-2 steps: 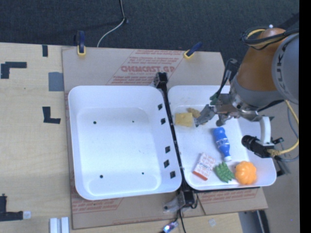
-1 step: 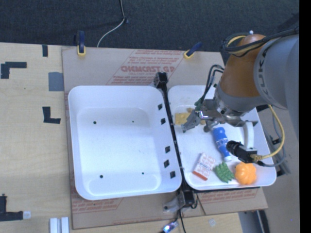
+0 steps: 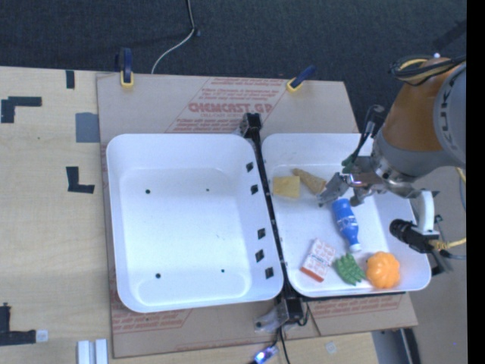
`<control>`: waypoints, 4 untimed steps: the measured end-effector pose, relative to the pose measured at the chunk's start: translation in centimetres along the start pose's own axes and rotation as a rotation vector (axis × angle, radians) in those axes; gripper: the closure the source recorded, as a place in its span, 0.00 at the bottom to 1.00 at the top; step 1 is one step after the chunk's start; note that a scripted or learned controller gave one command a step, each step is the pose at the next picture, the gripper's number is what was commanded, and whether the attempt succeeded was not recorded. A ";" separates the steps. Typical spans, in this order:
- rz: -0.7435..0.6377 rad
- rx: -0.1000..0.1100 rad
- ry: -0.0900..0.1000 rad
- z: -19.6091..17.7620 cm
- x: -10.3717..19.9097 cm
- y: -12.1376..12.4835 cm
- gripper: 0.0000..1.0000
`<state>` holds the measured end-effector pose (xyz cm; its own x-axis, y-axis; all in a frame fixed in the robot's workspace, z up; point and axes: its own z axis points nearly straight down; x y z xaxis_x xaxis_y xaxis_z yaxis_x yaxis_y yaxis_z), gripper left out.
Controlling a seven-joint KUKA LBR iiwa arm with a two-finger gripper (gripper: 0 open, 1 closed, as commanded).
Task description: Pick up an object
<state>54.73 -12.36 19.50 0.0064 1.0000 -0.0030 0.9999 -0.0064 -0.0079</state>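
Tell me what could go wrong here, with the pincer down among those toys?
The pincer sits right at the top of the blue bottle. A round bottle lying flat may roll or slip away as the pincer closes. The yellow block and tan wedge lie close by, so the pincer could knock them. The orange ball rests near the bottle's lower end, and a shoved bottle might send it rolling.

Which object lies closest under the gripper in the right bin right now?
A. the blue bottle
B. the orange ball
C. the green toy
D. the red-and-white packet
A. The gripper sits just above the top end of the blue bottle, while the orange ball, the green toy and the red-and-white packet lie nearer the bin's front edge.
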 end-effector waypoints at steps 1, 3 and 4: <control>-0.010 0.001 0.004 1.6 4.6 0.1 1.00; -0.012 -0.007 0.004 -2.1 3.4 -2.3 1.00; -0.012 0.003 0.005 -0.7 9.3 -4.0 1.00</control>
<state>50.80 -2.99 20.19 -0.0054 1.0000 0.0024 0.9999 0.0054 -0.0105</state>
